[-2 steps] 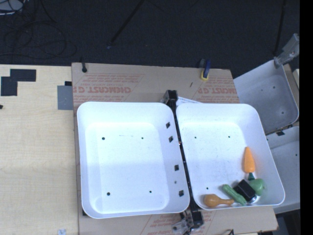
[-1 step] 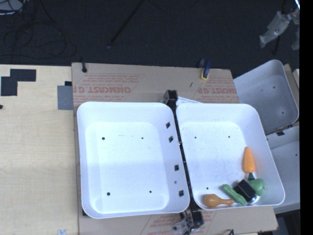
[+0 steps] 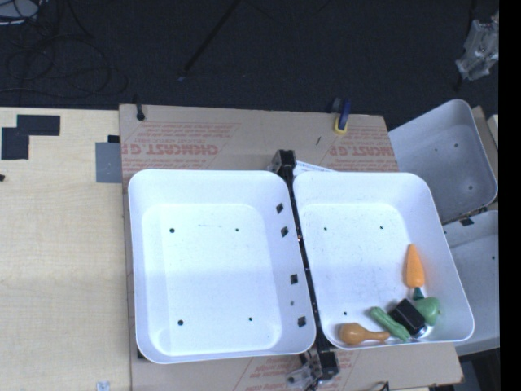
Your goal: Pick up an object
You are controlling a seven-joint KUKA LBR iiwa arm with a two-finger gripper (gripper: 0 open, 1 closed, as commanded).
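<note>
Objects for picking lie bunched in the near right corner of the right bin (image 3: 366,194): an orange carrot (image 3: 414,267) stands lengthwise along the right wall; below it a black block (image 3: 407,317) sits tilted, touching a green piece (image 3: 389,322) that runs leftward from under it and a rounder green lump (image 3: 429,308) to its right; an orange gourd (image 3: 361,333), bulb-ended with a thin neck, lies against the near wall just beside the green piece. All look like smooth moulded plastic; the carrot is tapered, the block flat-faced and boxy.

The rest of the right bin's floor is bare white, so there is open room to the left and far side of the cluster, while the near and right walls crowd it closely; the left bin (image 3: 203,190) offers a wide flat floor, marked with four small dark dots. Both bins are shallow, glossy, round-cornered, and meet along a dark clip strip (image 3: 295,255) between them; they rest on a brown printed cardboard sheet (image 3: 244,141) laid over the pale wood tabletop (image 3: 57,259).

The end effector (image 3: 479,49) shows at the far upper right, a pale blurred shape high above and well apart from the bins; whether its fingers are spread or closed cannot be told, and nothing is seen in it. A grey metal plate (image 3: 448,157) lies beside the right bin.
</note>
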